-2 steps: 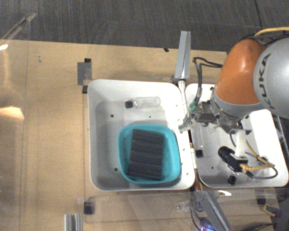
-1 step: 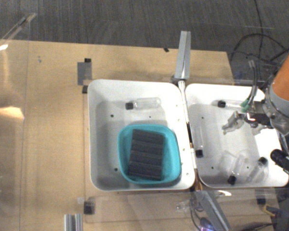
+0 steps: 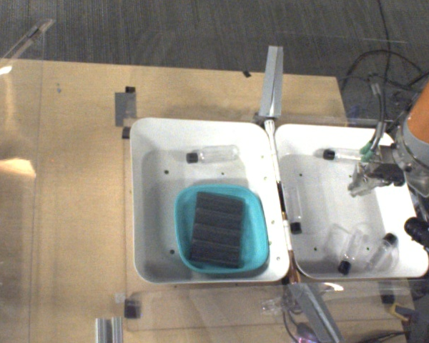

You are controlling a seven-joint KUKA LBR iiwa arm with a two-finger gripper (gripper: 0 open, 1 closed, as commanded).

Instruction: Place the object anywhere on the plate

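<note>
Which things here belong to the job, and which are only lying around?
Belonging to the job:
- teal plate
- hand
- clear bottles in the right bin

Lying around:
- dark ridged block on the plate
- bottle in the left bin

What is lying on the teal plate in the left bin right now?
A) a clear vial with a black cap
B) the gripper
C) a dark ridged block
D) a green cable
C: the dark ridged block lies flat on the teal plate in the left bin, while a capped clear vial lies apart on the bin floor behind the plate.
</note>
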